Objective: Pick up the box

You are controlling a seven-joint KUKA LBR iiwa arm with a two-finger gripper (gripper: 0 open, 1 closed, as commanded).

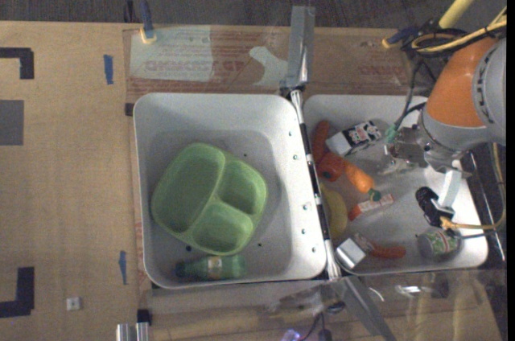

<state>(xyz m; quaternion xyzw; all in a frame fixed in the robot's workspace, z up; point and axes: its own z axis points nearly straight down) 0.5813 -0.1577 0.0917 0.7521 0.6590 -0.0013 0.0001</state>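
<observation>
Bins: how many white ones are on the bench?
2. The left bin holds a green tray and a bottle; the right bin holds small items under the arm.

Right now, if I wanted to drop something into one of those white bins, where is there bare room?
The left bin has the most room: bare floor along its top edge above the green divided plate, and down its right side. A green bottle lies along the bottom edge. The right bin is crowded with small toys, with the arm over it.
</observation>
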